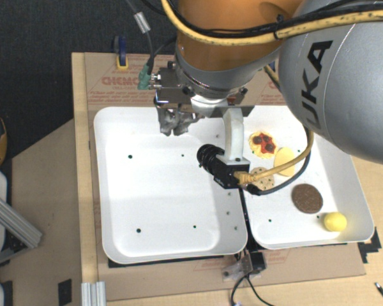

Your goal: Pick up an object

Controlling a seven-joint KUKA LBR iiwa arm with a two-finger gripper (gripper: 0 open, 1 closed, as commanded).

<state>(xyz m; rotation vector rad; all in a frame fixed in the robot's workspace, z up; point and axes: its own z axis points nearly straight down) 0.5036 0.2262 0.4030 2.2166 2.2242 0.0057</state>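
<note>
objects: small round yellow ball point(335, 222), brown disc point(307, 197), red-and-black patterned piece point(264, 143) in right white bin point(354, 190), others partly hidden by cable | jaws point(173, 125): over left white bin point(147, 190), spread unclear, nothing visibly held

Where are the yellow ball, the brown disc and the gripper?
yellow ball point(335, 222): camera view, its middle.
brown disc point(307, 198): camera view, centre of its top face.
gripper point(174, 127): camera view, between its fingertips.
</note>
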